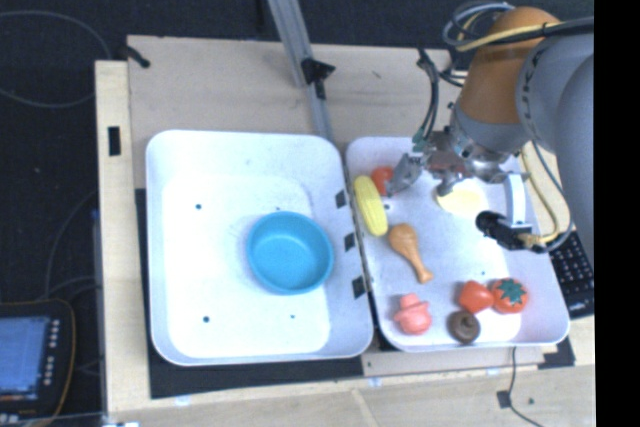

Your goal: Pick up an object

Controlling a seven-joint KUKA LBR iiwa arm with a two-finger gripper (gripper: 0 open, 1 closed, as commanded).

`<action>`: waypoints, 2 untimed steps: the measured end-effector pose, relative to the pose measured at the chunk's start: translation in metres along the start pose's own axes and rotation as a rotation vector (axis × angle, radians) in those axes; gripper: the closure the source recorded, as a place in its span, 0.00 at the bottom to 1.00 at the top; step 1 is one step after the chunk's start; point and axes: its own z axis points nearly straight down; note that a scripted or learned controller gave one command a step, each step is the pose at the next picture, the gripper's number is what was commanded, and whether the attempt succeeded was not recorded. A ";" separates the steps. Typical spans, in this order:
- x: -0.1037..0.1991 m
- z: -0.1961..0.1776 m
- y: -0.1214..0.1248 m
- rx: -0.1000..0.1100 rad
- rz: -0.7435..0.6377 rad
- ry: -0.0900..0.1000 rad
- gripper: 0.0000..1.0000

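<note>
Small plastic toy foods lie scattered in the right-hand shallow white bin [545, 320], any of them a candidate for the pick: a yellow corn cob [371, 205] and a small red piece [381, 181] by the bin's left wall, a tan drumstick [410, 250] at its middle, a pink lump [412, 314], a brown ring-shaped piece [463, 326] and two red tomato-like pieces [493, 296] along the near edge, and a pale yellow disc [462, 200] farther back. The gripper [425, 170] of the grey arm with its orange band [500, 75] hangs over the bin's far left corner, nearest the red piece and the corn; how the jaws stand cannot be told, and nothing is seen held. In the left white bin [180, 165] sits a round blue bowl [290, 251], well apart. Both bins rest side by side on the pale wooden surface [210, 85].
</note>
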 end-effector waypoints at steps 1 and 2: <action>-0.003 0.053 0.000 -0.003 0.007 -0.003 0.00; -0.003 0.037 0.002 -0.008 0.011 0.001 1.00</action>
